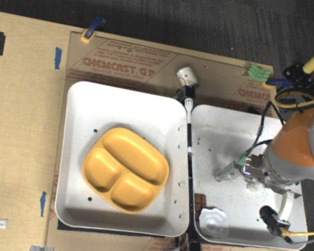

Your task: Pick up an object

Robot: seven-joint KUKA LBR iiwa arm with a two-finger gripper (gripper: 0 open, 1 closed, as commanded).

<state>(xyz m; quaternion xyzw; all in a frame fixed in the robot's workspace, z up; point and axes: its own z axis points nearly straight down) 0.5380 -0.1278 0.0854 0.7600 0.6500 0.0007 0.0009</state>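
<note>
Now my arm (301, 141) reaches in from the right and stands over the right bin (217, 123). My pincer (228, 172) hangs low above the floor of this bin, near its middle, pointing to the left. I see a grey finger (224, 172) at its tip, but I cannot tell if the pincer is released or clenched, and nothing shows between its parts.

A small clear plastic object (213, 220), maybe a cup or a lid, lies in the front left corner of the right bin, close to the wall. It is apart from my pincer, nearer to the front edge.

In the left bin (88, 104) lies a yellow divided tray (126, 169) with three compartments. It rests a little tilted, in the middle of the bin, well apart from my pincer.

A black cable (187, 139) runs along the gap between the two bins.
</note>
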